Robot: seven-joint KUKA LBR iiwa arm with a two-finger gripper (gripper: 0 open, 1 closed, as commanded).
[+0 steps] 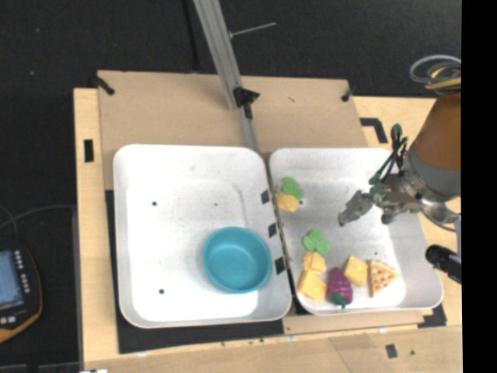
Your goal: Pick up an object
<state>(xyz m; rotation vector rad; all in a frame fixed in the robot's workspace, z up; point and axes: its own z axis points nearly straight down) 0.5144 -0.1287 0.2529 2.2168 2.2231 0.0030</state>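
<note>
White bins: two shallow trays sit side by side on a tan bench (93,208); the left bin (155,185) and the right bin (326,169) touch along their inner edges.
Blue bowl: a round teal bowl (236,259) rests upright in the left bin, near its front right corner.
Arm: the grey arm with its orange band (444,134) comes in from the right side, above the right bin.
Gripper: the gripper (371,206) hangs over the middle of the right bin, pointing toward the left; its two fingers are spread apart and nothing sits between them.
Toy food near the divider: a small green-and-yellow piece (290,195) lies at the left edge of the right bin, well apart from the gripper.
Green leafy piece: a small green toy (315,242) lies below and to the left of the gripper.
Front cluster: yellow cheese-like blocks (313,278), purple grapes (339,285), another yellow block (356,270) and a pizza slice (380,276) lie close together along the front of the right bin.
Pole: a grey metal pole (221,49) slants up from the back of the bench.
</note>
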